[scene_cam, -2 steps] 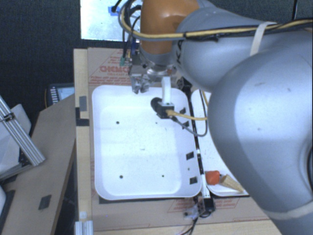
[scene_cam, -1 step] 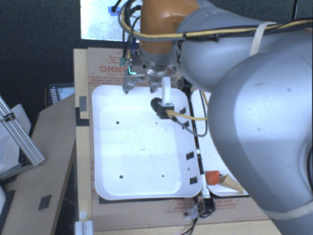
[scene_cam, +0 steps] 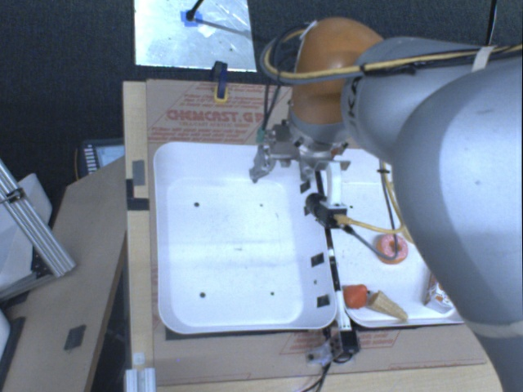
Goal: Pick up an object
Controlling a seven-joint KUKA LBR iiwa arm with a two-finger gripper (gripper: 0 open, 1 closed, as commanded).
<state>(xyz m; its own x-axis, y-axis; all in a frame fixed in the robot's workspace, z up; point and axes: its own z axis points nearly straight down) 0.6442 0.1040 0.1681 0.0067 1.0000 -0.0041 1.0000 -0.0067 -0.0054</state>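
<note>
Camera view from above: the gripper (scene_cam: 263, 163) hangs over the back edge of the left bin (scene_cam: 221, 260). I cannot tell if it is open or gripping anything.

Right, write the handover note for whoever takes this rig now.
Gripper: poised over the far end of the bins, near the divider. I can't tell its grip state from this view, and no object is seen in it.
Things: pink ring, orange-and-tan cone and a small packet, partly hidden by the arm, all lie in the right bin.
Done: nothing picked up yet.
Left: the whole pick. The ring is probably the nearest choice.
</note>
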